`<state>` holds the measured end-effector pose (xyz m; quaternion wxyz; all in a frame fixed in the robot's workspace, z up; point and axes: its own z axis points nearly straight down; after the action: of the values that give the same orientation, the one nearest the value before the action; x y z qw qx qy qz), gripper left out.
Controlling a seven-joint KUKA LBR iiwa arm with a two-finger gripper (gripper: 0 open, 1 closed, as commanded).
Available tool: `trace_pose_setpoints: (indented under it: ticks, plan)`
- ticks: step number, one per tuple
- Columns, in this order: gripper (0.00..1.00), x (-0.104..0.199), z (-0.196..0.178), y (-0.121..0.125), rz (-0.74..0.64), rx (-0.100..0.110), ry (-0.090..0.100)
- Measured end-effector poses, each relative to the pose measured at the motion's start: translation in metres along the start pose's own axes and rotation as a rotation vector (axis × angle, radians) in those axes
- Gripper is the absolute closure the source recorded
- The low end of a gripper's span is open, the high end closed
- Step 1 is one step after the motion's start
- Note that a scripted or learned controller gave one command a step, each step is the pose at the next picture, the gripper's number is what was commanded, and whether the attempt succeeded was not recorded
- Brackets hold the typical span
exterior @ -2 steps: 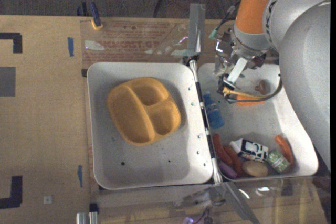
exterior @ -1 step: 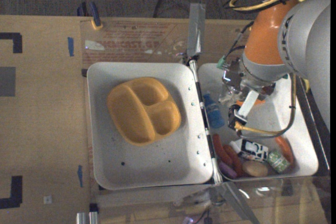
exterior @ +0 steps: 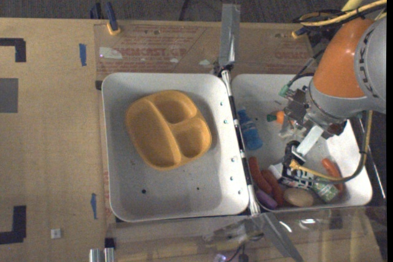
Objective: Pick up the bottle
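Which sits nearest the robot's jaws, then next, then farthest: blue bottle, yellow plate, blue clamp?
1. Blue bottle, right bin, by its left wall.
2. Yellow plate, middle of left bin.
3. Blue clamp, cardboard far edge, upper left.

The bottle (exterior: 249,131) is blue, the plate (exterior: 169,129) yellow.

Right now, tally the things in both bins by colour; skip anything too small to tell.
Yellow: 1, divided plate
Blue: 1, bottle
Red: 2, sausage-like pieces
Purple: 1, small piece
Brown: 1, rounded lump
Orange: 1, carrot-like piece
Green: 1, partly hidden piece
Total: 8
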<state>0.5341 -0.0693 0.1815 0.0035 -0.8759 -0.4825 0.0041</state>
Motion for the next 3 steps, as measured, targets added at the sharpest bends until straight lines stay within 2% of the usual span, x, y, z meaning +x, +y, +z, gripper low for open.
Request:
trace_pose_setpoints:
  ticks: [1, 2, 3]
  plan:
    - [1.0, -0.019, 0.053, 0.021, 0.01, -0.001, 0.0]
    - [1.0, -0.089, -0.063, 0.051, -0.09, -0.005, 0.001]
    - [1.0, -0.144, -0.067, 0.044, -0.261, -0.003, 0.002]
